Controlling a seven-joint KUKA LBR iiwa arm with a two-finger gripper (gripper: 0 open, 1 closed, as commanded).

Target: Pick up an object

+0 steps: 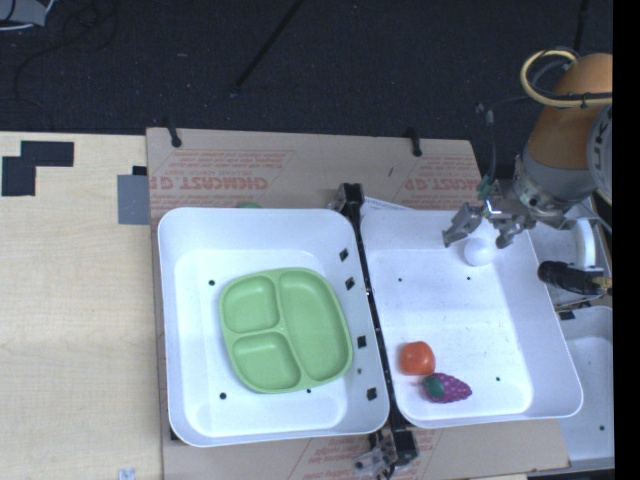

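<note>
Two white bins sitting side by side on counter, hand (pixel 485 228) hovering spread wide over right bin (pixel 520 368) far edge, orange object (pixel 417 357) and purple grapes (pixel 446 388) lying near front, green divided plate (pixel 286 329) sitting in left bin (pixel 190 268)

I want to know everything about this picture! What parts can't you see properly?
- The tool, at the far edge of the right bin: too small and blurry to tell what the pale round thing under it is.
- The arm: cut off by the right edge of the camera view.
- The purple toy beside the orange toy: too small to name for sure.
- Something green behind the left bin: hidden by its far wall.
</note>
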